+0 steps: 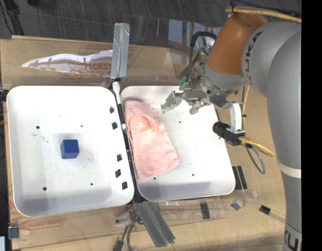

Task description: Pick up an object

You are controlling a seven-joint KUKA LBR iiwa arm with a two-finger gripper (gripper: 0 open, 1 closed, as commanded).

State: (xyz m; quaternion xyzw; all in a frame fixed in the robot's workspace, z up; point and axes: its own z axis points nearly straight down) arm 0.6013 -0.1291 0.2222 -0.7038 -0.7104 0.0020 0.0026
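Two white bins sit side by side on the bench. Over the right bin (pixel 213 178) hangs the gripper (pixel 183 104), fingers spread, holding nothing — the pink cloth (pixel 149 140) lies just left and below it, long axis running toward the bin's near edge. A blue cube (pixel 69 148) sits well apart in the left bin (pixel 25 192).

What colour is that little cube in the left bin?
The cube is blue, seen clearly in the camera view against the white left bin.
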